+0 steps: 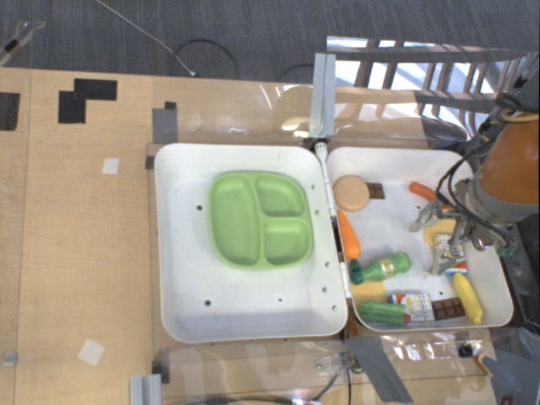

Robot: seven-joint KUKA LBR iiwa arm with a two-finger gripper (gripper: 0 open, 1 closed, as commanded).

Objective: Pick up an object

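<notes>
Two shallow white bins sit side by side on the bench: the left bin (181, 310) holds a green divided plate (259, 218), and the right bin (396, 154) holds the loose objects available for picking. These include a round tan disc (352, 193), an orange carrot (348, 236), a green bottle with a yellow label (382, 267), a green cucumber-like piece (381, 313), a yellow banana (467, 298) and a flat printed packet (419, 305). All appear to be light, rigid toy items; the smooth rounded ones are likely to slip or roll, so a grasp across the narrow middle of the banana or bottle is advisable. The gripper (445, 241) hangs low over the right side of the right bin, just above the banana, with its metal fingers (426, 218) spread apart and nothing visible between them. A small yellowish item beneath the fingers is partly hidden and cannot be identified. An orange piece near the arm is cut off by the wrist. The packet's printing is too small to read.
</notes>
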